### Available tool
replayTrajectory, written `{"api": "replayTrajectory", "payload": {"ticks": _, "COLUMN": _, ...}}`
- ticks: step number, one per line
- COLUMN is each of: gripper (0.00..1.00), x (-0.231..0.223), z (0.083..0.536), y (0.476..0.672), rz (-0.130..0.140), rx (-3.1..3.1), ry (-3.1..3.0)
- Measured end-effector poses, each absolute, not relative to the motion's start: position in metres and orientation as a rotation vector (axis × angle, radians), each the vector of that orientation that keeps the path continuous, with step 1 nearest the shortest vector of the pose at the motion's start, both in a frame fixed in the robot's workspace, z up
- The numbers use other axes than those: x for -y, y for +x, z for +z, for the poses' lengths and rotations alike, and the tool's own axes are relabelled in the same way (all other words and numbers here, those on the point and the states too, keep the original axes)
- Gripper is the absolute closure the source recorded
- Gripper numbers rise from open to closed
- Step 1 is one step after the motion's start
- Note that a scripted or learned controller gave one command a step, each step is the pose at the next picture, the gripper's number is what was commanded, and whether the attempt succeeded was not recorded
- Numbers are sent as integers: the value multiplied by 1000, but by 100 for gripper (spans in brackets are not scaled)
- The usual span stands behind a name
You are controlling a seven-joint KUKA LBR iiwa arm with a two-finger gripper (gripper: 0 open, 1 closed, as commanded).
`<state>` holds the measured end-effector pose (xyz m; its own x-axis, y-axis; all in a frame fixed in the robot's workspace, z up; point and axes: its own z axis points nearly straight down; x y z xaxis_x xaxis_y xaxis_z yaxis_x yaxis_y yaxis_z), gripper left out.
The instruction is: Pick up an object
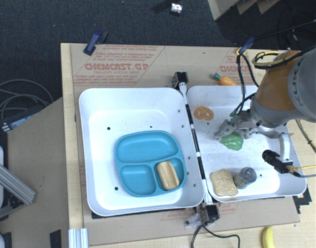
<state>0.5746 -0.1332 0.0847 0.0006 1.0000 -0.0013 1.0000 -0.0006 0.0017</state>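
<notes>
Green plastic, in the form of a small leafy or blob-shaped toy, lies in the right bin near its middle, and the end effector sits directly over its upper edge, so this is judged to be the object targeted for pickup. To perform the step well, centre the metal fingers on the thickest part of the green toy, not on its thin rim; lower until both tips straddle it, close fully, then lift straight up before any sideways travel, since a soft, low-profile item may slip out of a shallow pinch. Keep the descent clear of the pretzel-shaped piece lying to the upper left and of the bin wall beside the central divider. The end effector is touching or very nearly touching the green toy, but the wrist and grey arm hide the tips, so whether the fingers are apart or together cannot be told, and no object is visibly held between them. Other candidates rest near the front of the same bin: a tan bread-like piece with a grey round object just beside it. In the left bin a blue divided tray carries a tan cylindrical roll in its lower right compartment.
</notes>
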Motion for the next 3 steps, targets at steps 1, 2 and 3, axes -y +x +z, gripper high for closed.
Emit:
{"api": "replayTrajectory", "payload": {"ticks": 1, "gripper": 0, "x": 112, "z": 85, "y": 558, "rz": 0, "rx": -2223, "ry": 2222}}
{"api": "replayTrajectory", "payload": {"ticks": 2, "gripper": 0, "x": 138, "z": 85, "y": 574, "rz": 0, "rx": -2219, "ry": 2221}}
{"api": "replayTrajectory", "payload": {"ticks": 3, "gripper": 100, "x": 138, "z": 95, "y": 575, "rz": 3, "rx": -2217, "ry": 2219}}
